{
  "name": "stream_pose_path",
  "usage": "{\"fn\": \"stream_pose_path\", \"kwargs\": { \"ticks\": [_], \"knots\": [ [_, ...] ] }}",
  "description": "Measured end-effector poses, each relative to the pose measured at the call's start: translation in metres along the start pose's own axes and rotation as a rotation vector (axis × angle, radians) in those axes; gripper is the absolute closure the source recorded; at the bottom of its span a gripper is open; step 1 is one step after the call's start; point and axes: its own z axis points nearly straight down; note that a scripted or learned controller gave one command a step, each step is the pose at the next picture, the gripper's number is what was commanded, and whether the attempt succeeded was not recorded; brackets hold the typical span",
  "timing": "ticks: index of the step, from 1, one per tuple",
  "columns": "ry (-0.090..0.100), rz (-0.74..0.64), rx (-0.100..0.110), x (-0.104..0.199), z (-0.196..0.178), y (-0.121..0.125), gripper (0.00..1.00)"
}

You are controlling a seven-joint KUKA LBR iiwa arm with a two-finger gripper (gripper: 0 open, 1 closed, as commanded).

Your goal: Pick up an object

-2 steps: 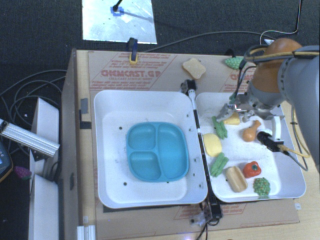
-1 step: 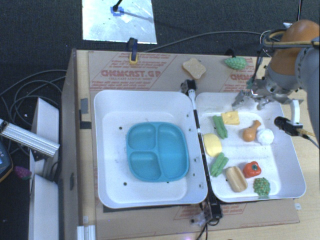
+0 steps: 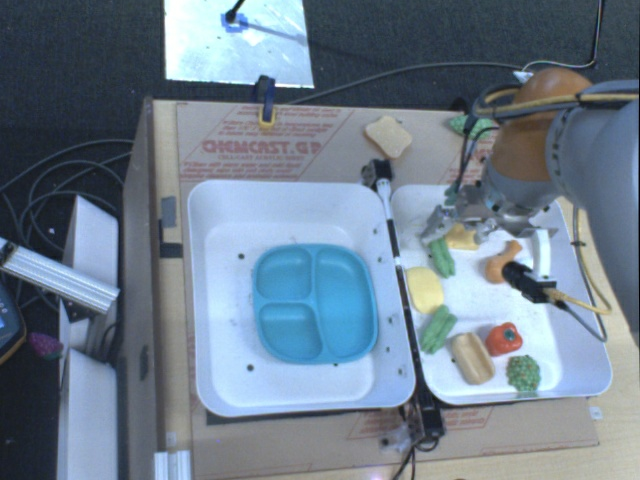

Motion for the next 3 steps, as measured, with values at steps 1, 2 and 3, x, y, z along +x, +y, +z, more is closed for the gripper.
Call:
{"fn": "stream_pose_path", "kwargs": {
  "ticks": [1,2,3],
  "knots": [
    [-0.002,0.001,0.0,0.005,0.029,-0.006,0.0],
    [-0.002,0.0,-0.002,0.005,0.018,-0.005,1.0],
    [-0.001,0.0,-0.004,0.062,-0.073,-0.045,1.0]
  ]
}}
